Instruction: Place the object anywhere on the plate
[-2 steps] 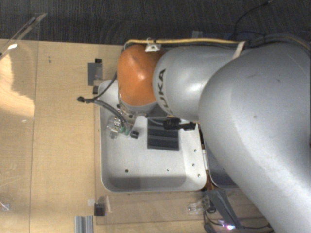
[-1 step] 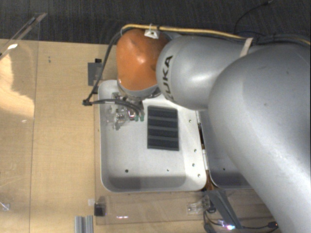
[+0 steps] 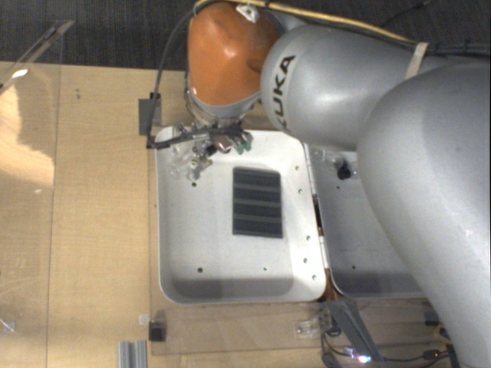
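Gripper [image 3: 193,159] low over the far-left corner of the left bin [image 3: 192,251], just inside the rim. Pale, translucent tooling under the wrist. Open or shut: cannot tell from this angle, and nothing seen held in it. Above it the orange band [image 3: 222,52], glossy and rounded. Then the grey arm [image 3: 345,90], a smooth painted shell, sweeping over the right bin [image 3: 345,228] and covering most of it.

Task's thing: dark ribbed slab [image 3: 257,202], flat on the left bin's floor near the middle, a little toward the right wall, well apart from the gripper. Rectangular, dark grey, matte, raised bars across it with grooves between. Looks rigid, perhaps plastic or rubber. Whether it is the object to be moved or serves as the plate cannot be told.

Left bin: shallow, white, rounded corners, hard smooth floor. Bench [image 3: 77,205]: pale wood-look board, glare toward its left edge.

Step, as judged: approach, pick not yet made. Next move would call for shifting off the corner toward the slab, lining up across its short side and coming down square, since its low flat edges offer little to grip.
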